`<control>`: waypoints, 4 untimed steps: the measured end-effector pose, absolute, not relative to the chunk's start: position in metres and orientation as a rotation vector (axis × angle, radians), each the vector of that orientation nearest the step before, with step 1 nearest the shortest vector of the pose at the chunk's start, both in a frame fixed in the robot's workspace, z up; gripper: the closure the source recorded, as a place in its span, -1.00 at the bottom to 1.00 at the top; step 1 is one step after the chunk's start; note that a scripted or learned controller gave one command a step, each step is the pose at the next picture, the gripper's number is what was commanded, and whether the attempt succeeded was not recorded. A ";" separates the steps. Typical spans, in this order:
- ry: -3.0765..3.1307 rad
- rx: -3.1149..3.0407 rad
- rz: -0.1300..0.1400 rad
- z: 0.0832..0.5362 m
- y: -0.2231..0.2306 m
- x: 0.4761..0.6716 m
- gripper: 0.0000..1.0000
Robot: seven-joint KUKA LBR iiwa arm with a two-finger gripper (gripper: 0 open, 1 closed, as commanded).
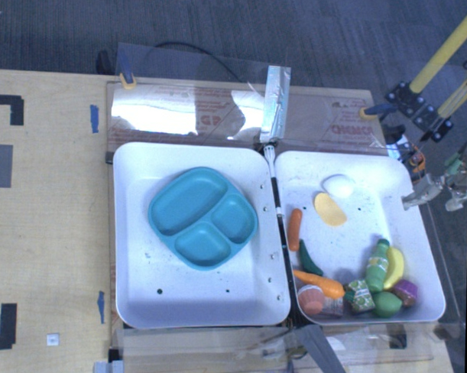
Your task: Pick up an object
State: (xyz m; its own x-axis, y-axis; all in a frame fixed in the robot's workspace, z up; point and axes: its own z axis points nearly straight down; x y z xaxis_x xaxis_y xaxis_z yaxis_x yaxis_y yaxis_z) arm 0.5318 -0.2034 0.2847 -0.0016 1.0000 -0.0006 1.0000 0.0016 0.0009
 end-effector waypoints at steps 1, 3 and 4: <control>2.164 2.288 -0.007 0.189 -0.167 0.571 -1.00; 2.131 2.298 0.008 0.102 -0.132 0.616 1.00; 2.131 2.299 0.006 0.101 -0.132 0.616 -1.00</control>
